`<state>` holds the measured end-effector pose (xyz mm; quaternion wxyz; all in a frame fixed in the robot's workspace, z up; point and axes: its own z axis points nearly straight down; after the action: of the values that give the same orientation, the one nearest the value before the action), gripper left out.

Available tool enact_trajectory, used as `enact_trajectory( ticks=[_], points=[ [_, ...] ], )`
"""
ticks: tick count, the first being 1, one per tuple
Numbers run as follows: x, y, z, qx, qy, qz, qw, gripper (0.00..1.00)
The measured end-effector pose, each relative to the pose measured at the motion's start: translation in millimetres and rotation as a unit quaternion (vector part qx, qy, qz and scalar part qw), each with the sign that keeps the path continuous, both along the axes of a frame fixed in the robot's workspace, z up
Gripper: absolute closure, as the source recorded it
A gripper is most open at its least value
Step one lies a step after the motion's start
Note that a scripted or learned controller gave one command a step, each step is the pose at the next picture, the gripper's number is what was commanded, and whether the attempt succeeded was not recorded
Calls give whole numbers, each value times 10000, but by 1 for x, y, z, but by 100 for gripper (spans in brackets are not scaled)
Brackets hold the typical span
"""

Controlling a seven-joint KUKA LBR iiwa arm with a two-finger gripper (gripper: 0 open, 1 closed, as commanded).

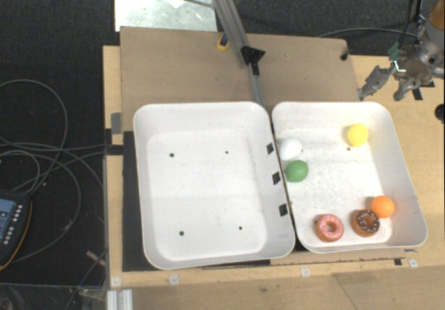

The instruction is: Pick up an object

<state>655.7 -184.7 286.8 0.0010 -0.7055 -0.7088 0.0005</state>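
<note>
The grey two-finger gripper (388, 89) hung spread open, grasping nothing, just beyond the right white plastic bin (407, 162). Inside lay a round yellow ball (357, 135) and a pink-frosted doughnut (329, 227), well apart.

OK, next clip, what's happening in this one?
A robot arm's gripper hangs above the bench just past the far right corner of the right bin, fingers spread, with nothing between them. All the objects lie in that bin: a yellow ball nearest the gripper, a white ball and a green ball by the left wall, and two doughnuts with an orange ball along the near edge. Nothing is picked up yet.
</note>
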Motion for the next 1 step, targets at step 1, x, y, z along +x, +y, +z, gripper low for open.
enact_trajectory(
  ticks=[1],
  points=[
    [1,0,3,-10,-18,13,10000,0]
  ],
)
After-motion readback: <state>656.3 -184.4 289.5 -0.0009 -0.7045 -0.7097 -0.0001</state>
